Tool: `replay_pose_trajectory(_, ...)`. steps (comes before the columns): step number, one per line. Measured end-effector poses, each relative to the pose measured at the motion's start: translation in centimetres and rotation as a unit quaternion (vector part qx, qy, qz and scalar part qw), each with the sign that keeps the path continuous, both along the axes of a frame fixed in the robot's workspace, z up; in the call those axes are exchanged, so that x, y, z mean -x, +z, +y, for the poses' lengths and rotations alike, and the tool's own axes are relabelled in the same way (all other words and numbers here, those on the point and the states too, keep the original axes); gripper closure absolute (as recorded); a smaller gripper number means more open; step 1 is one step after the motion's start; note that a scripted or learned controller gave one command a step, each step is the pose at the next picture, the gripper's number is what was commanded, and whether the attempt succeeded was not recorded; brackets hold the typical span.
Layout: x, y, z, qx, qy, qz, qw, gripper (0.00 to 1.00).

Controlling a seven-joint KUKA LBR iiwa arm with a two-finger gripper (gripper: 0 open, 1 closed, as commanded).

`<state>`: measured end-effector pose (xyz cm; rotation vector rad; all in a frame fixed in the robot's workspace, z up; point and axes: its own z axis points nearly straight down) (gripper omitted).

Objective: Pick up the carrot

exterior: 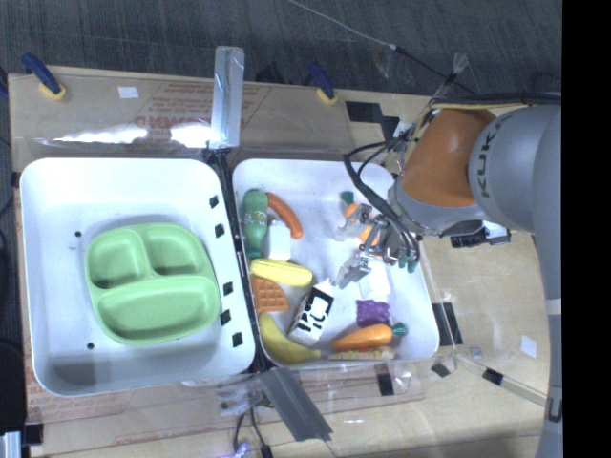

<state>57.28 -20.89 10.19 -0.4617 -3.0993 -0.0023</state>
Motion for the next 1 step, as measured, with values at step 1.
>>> replay_pose_trajectory(1, -0.39, 1.48, 0.12, 0.0016, 0.005, -0.004, 1.0, 1.0)
